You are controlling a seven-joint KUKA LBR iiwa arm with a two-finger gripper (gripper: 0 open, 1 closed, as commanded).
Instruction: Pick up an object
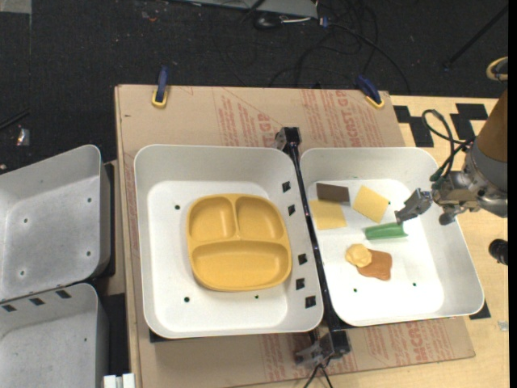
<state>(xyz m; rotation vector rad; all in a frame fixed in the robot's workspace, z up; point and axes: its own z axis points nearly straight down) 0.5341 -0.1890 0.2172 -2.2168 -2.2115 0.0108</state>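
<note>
Green plastic stick [384,232], short and flat, lies in the right shallow white bin [452,297], right of centre of the frame; its long axis runs nearly level across the picture, the right end tipped slightly upward. That right end sits just under the tool [410,206], and whether the two touch is hard to make out. The tool hangs at the bin's right side with nothing seen between its fingers; whether they are spread or pressed together cannot be told. The grey arm with the orange band [489,148] is cut off by the right edge of the frame.

Just above and left of the stick lies a pale yellow wedge [371,203]; further left are a flat yellow square [329,214] and a dark brown block [332,191]. Below the stick sit a small yellow lump [359,255] and a brown piece [376,266], touching. The left white bin [161,176] holds a yellow divided plastic tray [239,242]. Both bins rest on a brown cardboard worktop [210,111].
</note>
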